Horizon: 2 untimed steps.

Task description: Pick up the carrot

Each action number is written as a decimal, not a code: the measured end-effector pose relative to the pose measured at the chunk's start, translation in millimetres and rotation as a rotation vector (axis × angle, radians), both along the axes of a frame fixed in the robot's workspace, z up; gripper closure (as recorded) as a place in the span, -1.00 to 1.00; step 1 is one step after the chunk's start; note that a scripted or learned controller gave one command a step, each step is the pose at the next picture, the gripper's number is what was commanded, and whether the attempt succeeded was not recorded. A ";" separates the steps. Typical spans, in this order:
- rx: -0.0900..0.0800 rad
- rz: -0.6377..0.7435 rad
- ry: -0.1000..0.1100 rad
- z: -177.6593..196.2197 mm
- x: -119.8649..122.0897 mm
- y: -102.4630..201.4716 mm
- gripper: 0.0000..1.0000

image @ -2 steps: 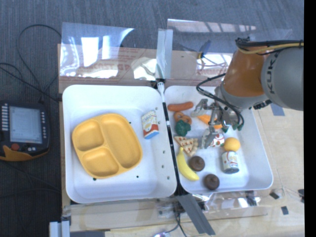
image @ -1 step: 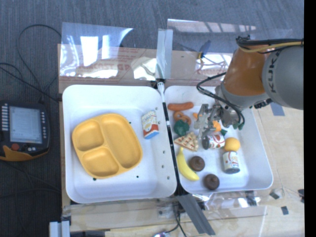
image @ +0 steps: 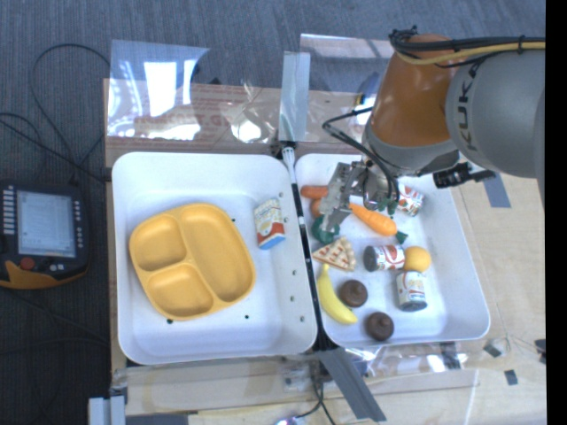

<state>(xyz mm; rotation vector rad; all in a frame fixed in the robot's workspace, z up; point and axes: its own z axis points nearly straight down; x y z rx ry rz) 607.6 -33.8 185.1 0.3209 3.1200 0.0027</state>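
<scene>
The grey gripper (image: 341, 193) hangs in the right white bin (image: 468, 277); whether it is spread or closed, I cannot tell. The orange carrot (image: 373, 220) lies just right of it, untouched. Nearby lie a pizza slice (image: 334, 255), yellow banana (image: 332, 297), 2 cans (image: 397, 273) and 2 brown doughnuts (image: 366, 310). The left white bin (image: 142, 343) holds a yellow 3-compartment plate (image: 190, 259) and a small carton (image: 268, 222).

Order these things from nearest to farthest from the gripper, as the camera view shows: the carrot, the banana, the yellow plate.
Measured from the gripper:
1. The carrot, in the right bin, just right of the fingers.
2. The banana, in the same bin, toward the front edge.
3. The yellow plate, in the left bin, across the divider.
</scene>
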 end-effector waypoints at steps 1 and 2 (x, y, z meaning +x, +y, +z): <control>-0.005 0.185 -0.016 -80.2 -14.4 -56.2 1.00; -0.010 0.450 -0.022 -86.0 8.3 -124.9 1.00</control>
